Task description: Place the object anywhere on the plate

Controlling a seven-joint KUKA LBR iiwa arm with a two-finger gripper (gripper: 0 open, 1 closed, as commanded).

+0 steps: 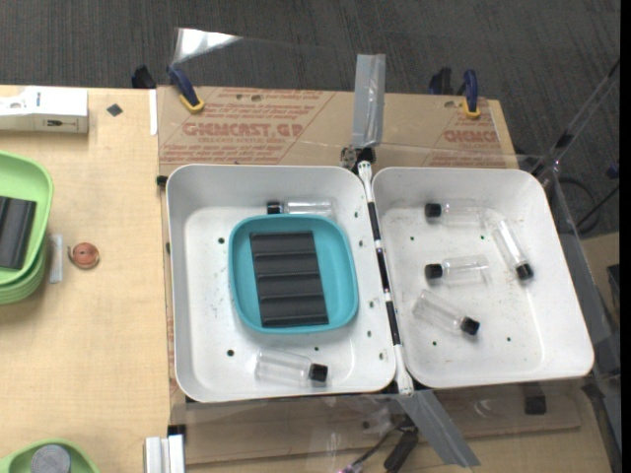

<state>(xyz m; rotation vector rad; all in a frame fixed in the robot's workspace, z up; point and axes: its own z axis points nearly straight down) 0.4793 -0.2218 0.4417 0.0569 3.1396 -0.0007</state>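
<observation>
Pose of grey KUKA arm with orange band: we cannot tell. Wrist angle: we cannot tell. State of two-finger gripper: we cannot tell.

Green tray (pixel 22 227), cardboard sheet (pixel 296 126), 2 clamps (pixel 183 89)

The plate (pixel 293 275) is turquoise, its centre filled by a black ribbed insert (pixel 289 278); both bins (pixel 197 294) are white; the vials (pixel 456 269) are clear with black caps; the table (pixel 99 363) is pale wood; the cardboard (pixel 296 126) is brown with red lettering.
</observation>
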